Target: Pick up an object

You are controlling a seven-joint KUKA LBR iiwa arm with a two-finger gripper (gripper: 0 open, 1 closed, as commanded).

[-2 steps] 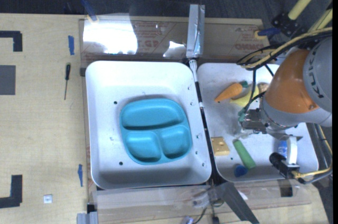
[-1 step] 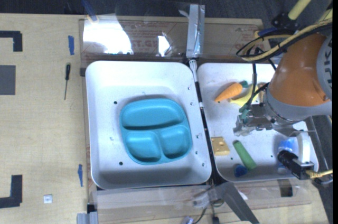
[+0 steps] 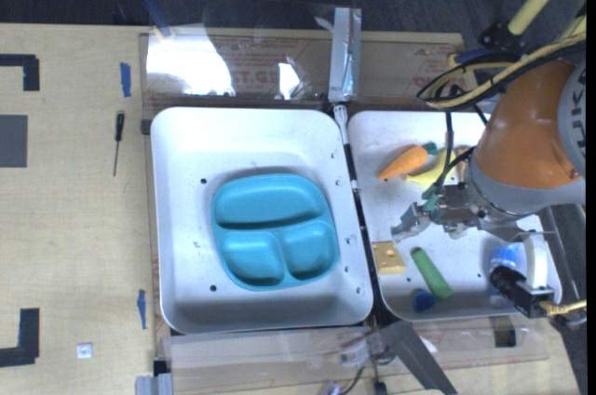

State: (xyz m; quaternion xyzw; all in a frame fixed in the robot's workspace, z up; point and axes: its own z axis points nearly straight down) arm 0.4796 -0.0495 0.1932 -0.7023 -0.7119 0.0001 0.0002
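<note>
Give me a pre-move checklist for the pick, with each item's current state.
1. Gripper over the right bin: ok.
2. Targets within the right bin, carrot, green cylinder, tan block: ok.
3. Object between the gripper's fingers: cannot tell.
4. Gripper centred over a target: not ok, it sits between the carrot and green cylinder.
5. Blue tray lying in the left bin, apart from the arm: ok.

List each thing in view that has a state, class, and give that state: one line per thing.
Blue divided tray: right way up in the left bin, compartments bare.
Carrot: lying in the right bin, free of the gripper.
Green cylinder: lying flat, untouched.
Tan block: lying flat, untouched.
Gripper: low over the right bin, nothing seen held.
</note>
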